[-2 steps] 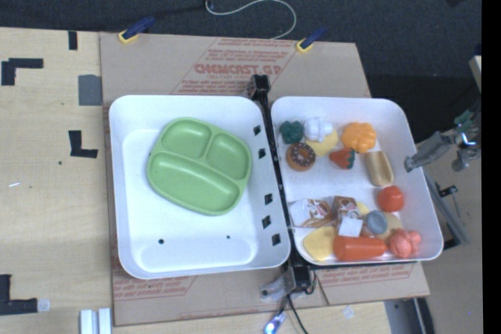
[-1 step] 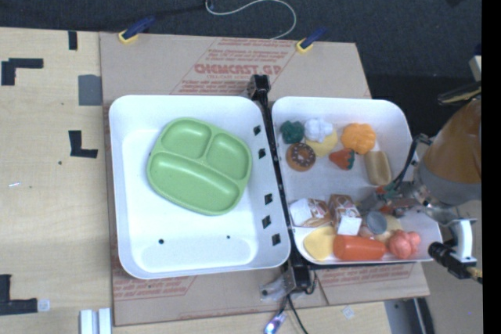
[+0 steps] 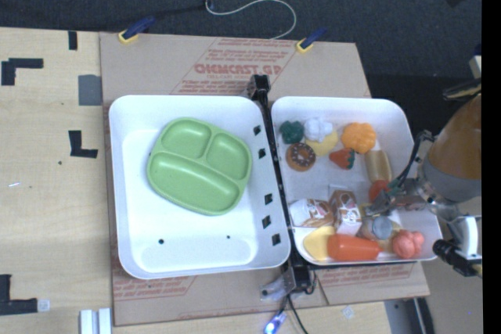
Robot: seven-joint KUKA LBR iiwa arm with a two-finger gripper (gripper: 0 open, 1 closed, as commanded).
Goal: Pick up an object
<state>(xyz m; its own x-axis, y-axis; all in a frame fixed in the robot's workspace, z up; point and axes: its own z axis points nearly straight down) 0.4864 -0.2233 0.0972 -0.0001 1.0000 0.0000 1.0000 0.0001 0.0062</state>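
The end effector (image 3: 385, 203) sits low in the right bin (image 3: 395, 112), among toy foods packed close together. Its dark fingers blend into the clutter, so I cannot tell how far apart they stand or whether anything is between them.

The task names no particular object, so any toy in this bin will do. Taking the end effector as the landmark: a small red piece (image 3: 379, 189) lies touching or just above it, a grey round piece (image 3: 381, 228) just below it, a brown patterned toy (image 3: 344, 209) just to its left, and a tan cylinder (image 3: 378, 164) a little farther up. The red pepper (image 3: 354, 248) and a pink round toy (image 3: 407, 244) lie below it by the bin's near wall.

The main risk, as I judge it, is crowding. Fingers coming down here could land on two toys at once, wedge on top of one, or push a neighbour aside and close on nothing. Small rounded pieces may also squirt out as the fingers close. The bin's right wall is near, so a sideways slip could strike it.

The arm (image 3: 462, 152) is cut off at the frame edge, and it shadows the toys right beside the end effector. The small pieces there are too blurred to name with confidence. The left bin (image 3: 125, 168), holding a green tray (image 3: 200, 165), lies well apart on the surface.
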